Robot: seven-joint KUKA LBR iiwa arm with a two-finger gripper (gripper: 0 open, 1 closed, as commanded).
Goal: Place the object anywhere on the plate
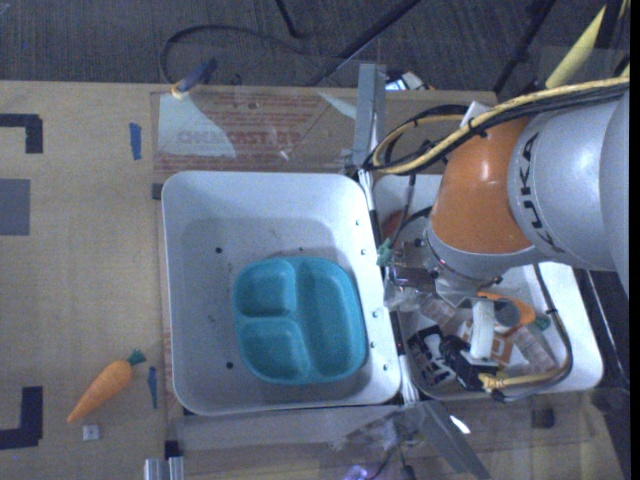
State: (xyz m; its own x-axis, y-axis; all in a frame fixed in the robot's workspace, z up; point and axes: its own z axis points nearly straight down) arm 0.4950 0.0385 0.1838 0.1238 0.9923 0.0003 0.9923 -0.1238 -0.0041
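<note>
"KUKA" lettering on the grey arm point(560, 183), partly visible

- A wooden bench point(80, 268) carried two white bins: the left bin point(190, 208) and the right bin point(585, 353).
- A toy carrot point(100, 388) lay near its front left corner.

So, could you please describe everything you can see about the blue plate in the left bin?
The plate is teal-blue, looks like plastic, and is a rounded rectangle with three compartments: two smaller ones on the left and one long one on the right. It lies flat on the floor of the left white bin, toward its lower right part. Nothing lies on it, and the arm does not touch it.
</note>
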